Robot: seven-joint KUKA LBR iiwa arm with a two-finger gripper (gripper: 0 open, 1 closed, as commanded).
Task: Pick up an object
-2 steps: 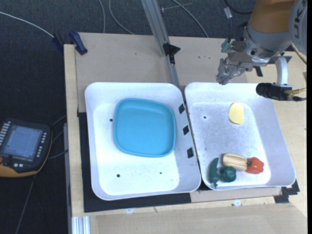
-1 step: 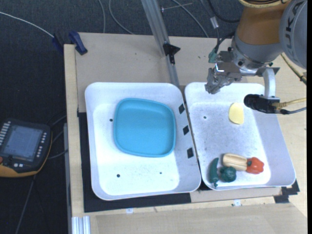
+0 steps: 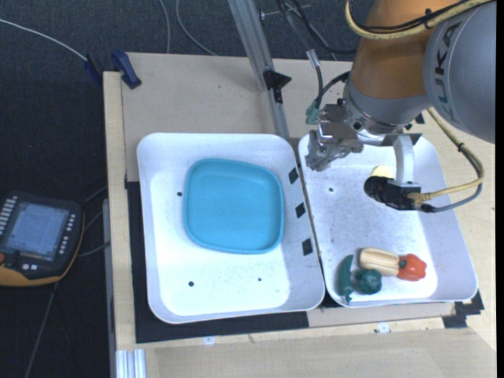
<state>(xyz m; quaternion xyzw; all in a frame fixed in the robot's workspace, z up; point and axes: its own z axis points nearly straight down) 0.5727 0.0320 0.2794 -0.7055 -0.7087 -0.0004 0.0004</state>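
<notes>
**Operator:** Camera view. What is there to pick?

**Inspector:** You have four candidates. In the left bin [image 3: 161,211] a turquoise plate [image 3: 234,205], square with rounded corners, lies flat near the middle. In the right bin [image 3: 346,219], against the near wall, a green toy [image 3: 361,280] lies just beside a tan cylinder [image 3: 378,260]. The cylinder's right end meets a red-orange piece [image 3: 411,268]. A small pale yellow piece [image 3: 381,172] sits toward the far side of the same bin.

**Operator:** And the gripper?

**Inspector:** Your gripper [image 3: 321,157] hangs over the far left corner of the right bin, close to the wall it shares with the left bin. It is well apart from the toys at the near wall. Whether it is spread or pressed together, I cannot tell: from above it reads as a grey blur under the wrist.

**Operator:** What can't you vouch for?

**Inspector:** Note these points.
- The yellow piece is partly covered by the robot's own hardware, so its shape is not readable.
- I cannot tell whether the tan cylinder and the red-orange piece are one toy or two touching.
- The green toy shows a dark leaf-like part and a rounder teal part, and how they join is unclear.
- I cannot judge whether the gripper touches the bin floor or hangs above it.
- The arm's grey and orange body is cut off at the top and right edges.
</notes>
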